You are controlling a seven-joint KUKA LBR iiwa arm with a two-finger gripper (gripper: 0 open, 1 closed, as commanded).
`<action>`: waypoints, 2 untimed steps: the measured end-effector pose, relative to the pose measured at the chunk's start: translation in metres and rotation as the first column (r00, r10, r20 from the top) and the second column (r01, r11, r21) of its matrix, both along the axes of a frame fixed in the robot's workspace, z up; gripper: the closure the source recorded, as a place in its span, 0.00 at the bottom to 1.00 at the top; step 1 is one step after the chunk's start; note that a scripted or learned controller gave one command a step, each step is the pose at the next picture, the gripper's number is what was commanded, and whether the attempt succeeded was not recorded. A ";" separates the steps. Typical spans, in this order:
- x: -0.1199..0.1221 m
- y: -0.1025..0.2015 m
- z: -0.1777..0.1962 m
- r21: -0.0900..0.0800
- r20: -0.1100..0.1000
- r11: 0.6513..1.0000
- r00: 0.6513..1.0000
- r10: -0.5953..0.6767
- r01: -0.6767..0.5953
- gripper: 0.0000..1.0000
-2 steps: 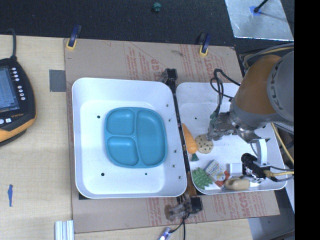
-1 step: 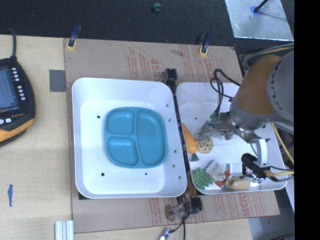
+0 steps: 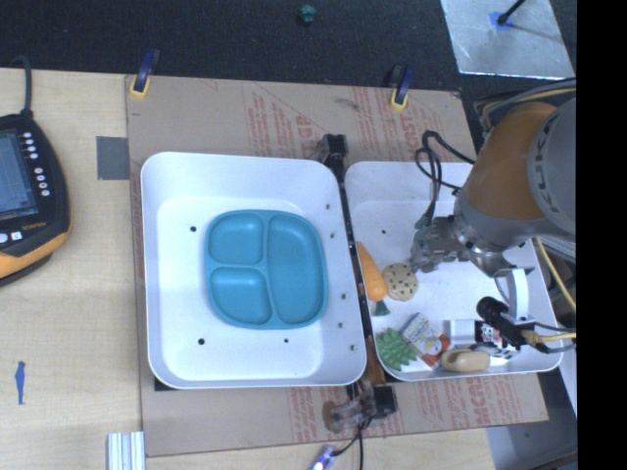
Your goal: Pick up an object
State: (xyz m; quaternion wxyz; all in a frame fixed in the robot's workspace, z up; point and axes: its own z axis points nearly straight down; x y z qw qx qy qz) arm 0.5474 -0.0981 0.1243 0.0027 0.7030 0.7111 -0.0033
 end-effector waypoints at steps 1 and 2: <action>0.000 0.000 0.000 0.000 0.000 1.000 1.000 0.001 -0.001 0.00; -0.002 0.000 -0.031 0.002 0.003 1.000 1.000 -0.011 0.011 0.00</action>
